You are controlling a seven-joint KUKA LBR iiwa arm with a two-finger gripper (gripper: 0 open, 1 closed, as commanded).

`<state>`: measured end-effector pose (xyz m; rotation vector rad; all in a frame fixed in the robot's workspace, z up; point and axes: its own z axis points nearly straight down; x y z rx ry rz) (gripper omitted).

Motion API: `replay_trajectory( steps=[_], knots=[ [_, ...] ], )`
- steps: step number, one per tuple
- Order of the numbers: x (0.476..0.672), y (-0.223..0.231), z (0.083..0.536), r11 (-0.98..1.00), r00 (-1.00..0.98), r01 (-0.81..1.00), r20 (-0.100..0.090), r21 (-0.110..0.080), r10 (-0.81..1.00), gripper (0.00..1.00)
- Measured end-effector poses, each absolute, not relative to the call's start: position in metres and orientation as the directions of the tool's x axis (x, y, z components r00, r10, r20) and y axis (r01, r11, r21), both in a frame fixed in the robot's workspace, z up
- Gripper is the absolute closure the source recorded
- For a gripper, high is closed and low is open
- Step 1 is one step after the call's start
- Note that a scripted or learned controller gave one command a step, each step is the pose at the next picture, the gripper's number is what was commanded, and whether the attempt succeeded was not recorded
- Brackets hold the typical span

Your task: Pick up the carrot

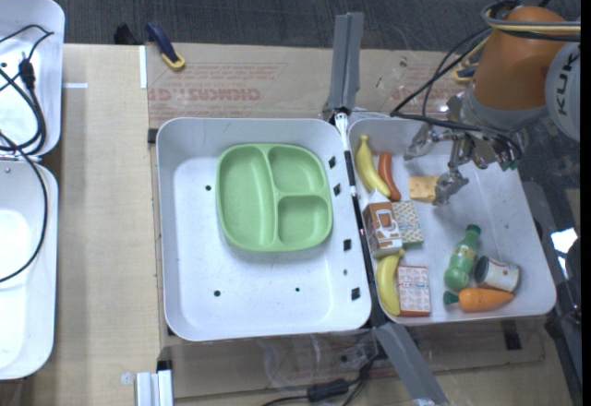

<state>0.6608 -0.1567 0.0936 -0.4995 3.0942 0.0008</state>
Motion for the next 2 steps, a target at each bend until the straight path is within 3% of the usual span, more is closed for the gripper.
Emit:
replay_trajectory(
  steps=[2],
  knots=[
    [0.6607,-0.1571,0.0936,0.949,-0.949,-0.314,-0.007,-0.001,-0.314,0.00]
  ],
)
